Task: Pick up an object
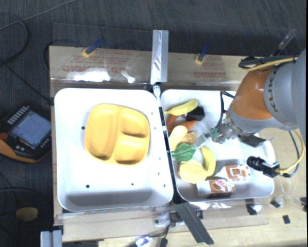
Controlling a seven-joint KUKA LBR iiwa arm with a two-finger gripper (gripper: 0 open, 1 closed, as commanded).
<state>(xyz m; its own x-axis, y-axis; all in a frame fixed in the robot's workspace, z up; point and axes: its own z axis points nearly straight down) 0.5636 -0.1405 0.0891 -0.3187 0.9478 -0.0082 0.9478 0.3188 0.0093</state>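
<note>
My gripper (217, 134) hangs low in the right bin (257, 189), just right of a cluster of toy food. That cluster holds a yellow banana (183, 107) at the top, an orange piece (177, 121), a pale yellow wedge (176, 136), a green leafy item (184, 151), a second small banana (209, 159) and a yellow round piece (191, 172). A small brown and white carton (238, 172) and a brown packet (220, 186) lie near the bin's front. The arm's orange band (252, 94) sits above the gripper.
The left bin (71, 189) holds a large yellow divided plate (117, 133). A metal divider (166, 143) separates the two bins. A handheld controller (25, 133) lies on the floor at left.
</note>
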